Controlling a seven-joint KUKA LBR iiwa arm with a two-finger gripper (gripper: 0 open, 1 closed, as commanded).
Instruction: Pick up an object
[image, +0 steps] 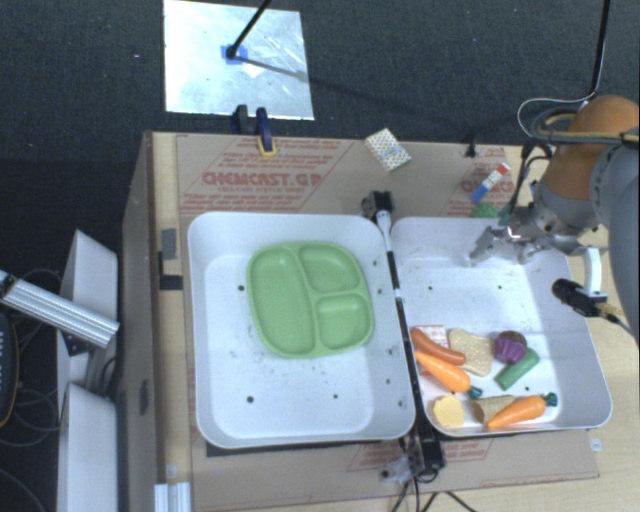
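The bench (300, 165) carried two shallow white bins side by side. The left bin (225, 400) held a green divided plate (310, 298) near its middle, well apart from the walls. The right bin (575, 345) kept its far half bare, while its toy food lay crowded in the near corner, probably because it had slid or been dropped there together.

The grey arm (585, 190) reached in from the right, its orange band (600, 120) above the wrist, and the gripper (492, 245) hung over the far end of the right bin, well apart from the pile. Nothing lay between its fingers; whether they were spread or pressed together could not be told from so small and blurred a patch.

Among the food, two orange carrots (440, 365) lay against the inner wall, a slice of bread (472, 350) just beside them, then a purple piece (510, 347) touching a green one (518, 370). A third carrot (518, 410) and a yellow piece (450, 411) sat along the near wall. Any of these would serve, so the gripper would need to travel towards the near corner.
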